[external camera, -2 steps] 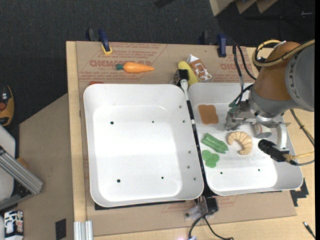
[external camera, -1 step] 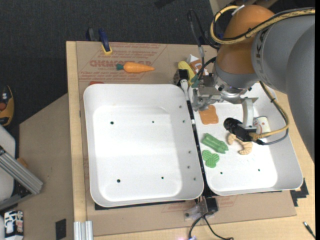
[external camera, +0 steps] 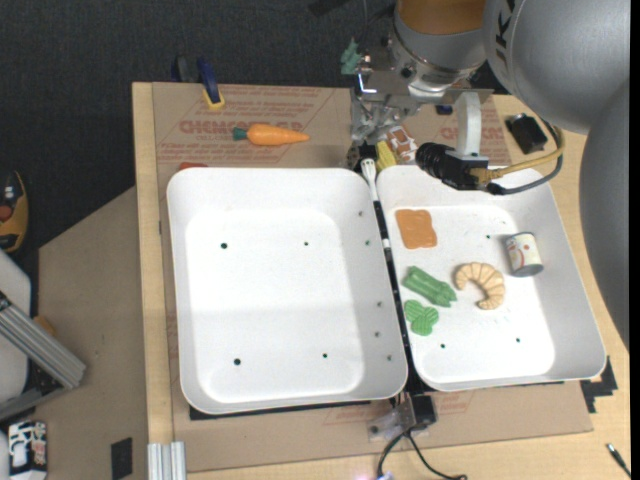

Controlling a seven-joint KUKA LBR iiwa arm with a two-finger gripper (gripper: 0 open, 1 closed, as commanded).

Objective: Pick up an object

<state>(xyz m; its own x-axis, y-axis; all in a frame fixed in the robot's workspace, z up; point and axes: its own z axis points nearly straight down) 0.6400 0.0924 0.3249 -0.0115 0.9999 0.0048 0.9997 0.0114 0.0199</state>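
Observation:
My gripper (external camera: 372, 138) hangs low over the back edge where the two bins meet, under the orange-banded wrist (external camera: 440, 8). A small orange and white object (external camera: 401, 148) sits right beside it at the back corner of the right bin (external camera: 560, 348); whether it is held cannot be made out. In the right bin lie an orange toast slice (external camera: 415, 228), a croissant (external camera: 482, 283), a small can (external camera: 522, 253) on its side, and two green pieces (external camera: 428, 286) (external camera: 423, 319).
The left bin (external camera: 200, 198) stands beside the right one. A toy carrot (external camera: 272, 135) lies on the cardboard behind the left bin. A blue and yellow clip (external camera: 210, 86) sits at the board's back edge. Black cabling (external camera: 455, 166) crosses the right bin's back rim.

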